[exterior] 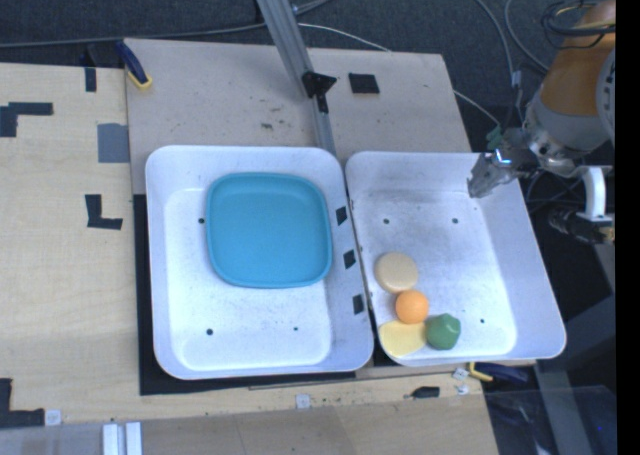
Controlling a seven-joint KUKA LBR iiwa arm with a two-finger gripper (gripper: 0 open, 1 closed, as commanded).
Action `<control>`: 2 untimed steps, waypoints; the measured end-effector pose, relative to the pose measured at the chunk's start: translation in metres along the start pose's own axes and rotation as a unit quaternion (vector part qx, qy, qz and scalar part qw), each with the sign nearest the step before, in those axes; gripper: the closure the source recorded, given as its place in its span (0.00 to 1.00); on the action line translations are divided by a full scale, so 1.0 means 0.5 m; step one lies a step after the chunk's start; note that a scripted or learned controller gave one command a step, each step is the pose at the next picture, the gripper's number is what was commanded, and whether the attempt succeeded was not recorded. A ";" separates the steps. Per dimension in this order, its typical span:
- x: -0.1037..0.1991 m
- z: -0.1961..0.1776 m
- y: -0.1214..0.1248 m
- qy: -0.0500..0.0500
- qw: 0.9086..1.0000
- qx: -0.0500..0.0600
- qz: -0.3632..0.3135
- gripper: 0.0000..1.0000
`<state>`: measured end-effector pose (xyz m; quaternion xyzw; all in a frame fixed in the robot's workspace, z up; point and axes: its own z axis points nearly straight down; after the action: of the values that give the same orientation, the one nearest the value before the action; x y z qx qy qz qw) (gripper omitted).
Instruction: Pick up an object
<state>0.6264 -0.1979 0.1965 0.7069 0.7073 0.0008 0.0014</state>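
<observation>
The left bin [180,333] bore a blue plate [268,229]. The right bin [520,273] kept its four small things at the near-left corner — a beige disc [397,270], a yellow piece [400,340], an orange ball [411,306], a green ball [443,331]. The gripper [487,180] hung over the far-right rim — its state I cannot tell.

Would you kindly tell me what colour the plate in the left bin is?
The plate is light blue, as the camera view shows.
</observation>
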 end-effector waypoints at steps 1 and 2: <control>-0.012 -0.117 -0.010 0.000 1.000 -0.001 0.000 1.00; 0.090 -0.091 -0.031 0.001 1.000 0.002 -0.001 1.00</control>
<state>0.6106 -0.1529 0.2419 0.7061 0.7081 0.0001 -0.0004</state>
